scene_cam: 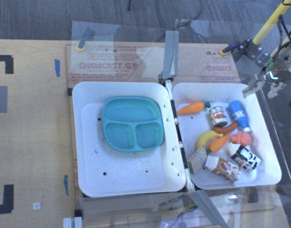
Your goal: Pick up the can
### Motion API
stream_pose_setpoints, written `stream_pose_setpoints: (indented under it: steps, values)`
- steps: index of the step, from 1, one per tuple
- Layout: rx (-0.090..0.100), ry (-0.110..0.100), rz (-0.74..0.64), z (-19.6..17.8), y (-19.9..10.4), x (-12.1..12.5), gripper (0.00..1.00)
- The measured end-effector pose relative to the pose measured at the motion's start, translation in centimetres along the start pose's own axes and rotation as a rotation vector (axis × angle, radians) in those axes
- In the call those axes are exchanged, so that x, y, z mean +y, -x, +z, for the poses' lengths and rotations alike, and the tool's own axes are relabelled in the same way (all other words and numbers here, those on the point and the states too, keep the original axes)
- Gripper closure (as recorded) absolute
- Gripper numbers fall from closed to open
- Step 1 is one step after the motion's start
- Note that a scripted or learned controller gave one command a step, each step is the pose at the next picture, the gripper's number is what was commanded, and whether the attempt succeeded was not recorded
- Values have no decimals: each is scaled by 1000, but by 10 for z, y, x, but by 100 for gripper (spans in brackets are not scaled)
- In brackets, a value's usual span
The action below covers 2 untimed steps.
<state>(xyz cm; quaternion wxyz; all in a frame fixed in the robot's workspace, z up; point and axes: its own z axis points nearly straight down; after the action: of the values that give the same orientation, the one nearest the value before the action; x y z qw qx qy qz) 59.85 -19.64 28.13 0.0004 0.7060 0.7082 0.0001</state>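
Robot gripper hovering outside the right white bin, whose small white-labelled can is waiting untouched.

The can is lying in the bin's upper middle, just below a toy carrot, beside a blue bottle and touching a red sausage-like piece. Whether the tool is released or clenched cannot be told. A good pick is probably calling for a descent directly over the can, straddling its narrow width, clear of the bottle.
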Motion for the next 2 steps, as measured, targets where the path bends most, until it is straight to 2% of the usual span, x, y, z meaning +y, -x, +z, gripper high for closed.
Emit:
stream_pose_setpoints:
  steps: [1, 2]
  values:
    - [1, -1, -252, 107, -82, 25, 0]
    - [-1, 6, -140, 193, -52, 27, 0]
